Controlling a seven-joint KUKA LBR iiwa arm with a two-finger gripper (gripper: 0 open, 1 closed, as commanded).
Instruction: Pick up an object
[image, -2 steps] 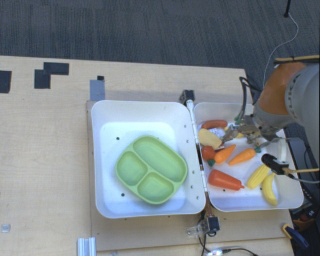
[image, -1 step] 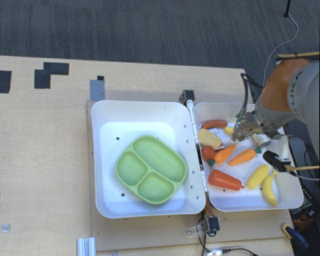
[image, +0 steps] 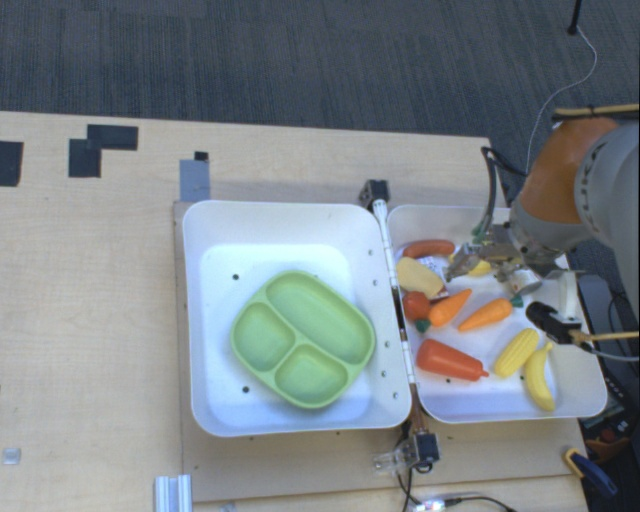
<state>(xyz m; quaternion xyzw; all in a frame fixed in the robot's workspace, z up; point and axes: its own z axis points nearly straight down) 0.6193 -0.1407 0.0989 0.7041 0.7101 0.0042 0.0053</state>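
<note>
Arm reaching in low over the right bin (image: 590, 400), gripper (image: 487, 262) near its far rim, finger state unclear, toy carrot (image: 485, 315) just below it, bare floor around yellow corn (image: 516, 352)

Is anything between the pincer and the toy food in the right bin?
Nothing visible blocks it. The pincer hangs directly over the shallow white right bin, among the toys: a small yellow piece by its tips, and the two orange plastic carrots just below, uncovered.

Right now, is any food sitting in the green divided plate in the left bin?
No. The green divided plate has nothing in its three compartments; the toy foods, like the corn, lie in the right bin.
</note>
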